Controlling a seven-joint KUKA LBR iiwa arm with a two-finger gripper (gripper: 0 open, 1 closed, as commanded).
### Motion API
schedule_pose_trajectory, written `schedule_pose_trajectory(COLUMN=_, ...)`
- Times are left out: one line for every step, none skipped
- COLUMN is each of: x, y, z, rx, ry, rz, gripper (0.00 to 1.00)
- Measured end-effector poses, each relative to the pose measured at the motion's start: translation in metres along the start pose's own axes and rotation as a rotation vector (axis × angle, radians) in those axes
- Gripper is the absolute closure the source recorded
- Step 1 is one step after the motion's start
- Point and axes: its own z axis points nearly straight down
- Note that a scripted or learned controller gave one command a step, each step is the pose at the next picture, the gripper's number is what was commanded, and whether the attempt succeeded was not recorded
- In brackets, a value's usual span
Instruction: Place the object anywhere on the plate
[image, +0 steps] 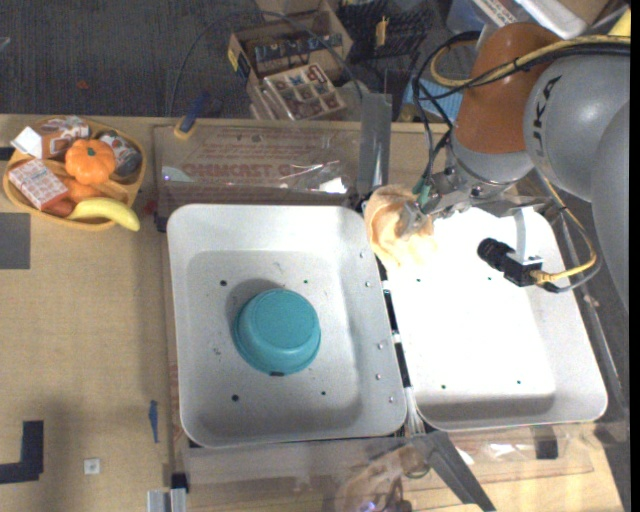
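Note:
A teal round plate (278, 330) sits in the middle of the left white bin (200, 250). A pale cream and orange lumpy object (392, 232) is at the far left corner of the right white bin (500, 340), overlapping the rim between the two bins. My gripper (418, 213) comes down from the grey and orange arm (520, 80) and is shut on the right side of this object, whose upper part sits between the fingers. The plate lies to the left of and nearer than the gripper.
A black fitting with a yellow cable (512, 262) hangs off the arm over the right bin. A clear plastic box (260, 165) stands behind the left bin. A fruit basket (75, 175) sits at the far left of the bench.

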Motion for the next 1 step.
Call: schedule_pose_trajectory(x=-0.0008, y=0.0007, z=-0.0401, rx=-0.003, ry=0.000, rz=-0.001, gripper=1.00)
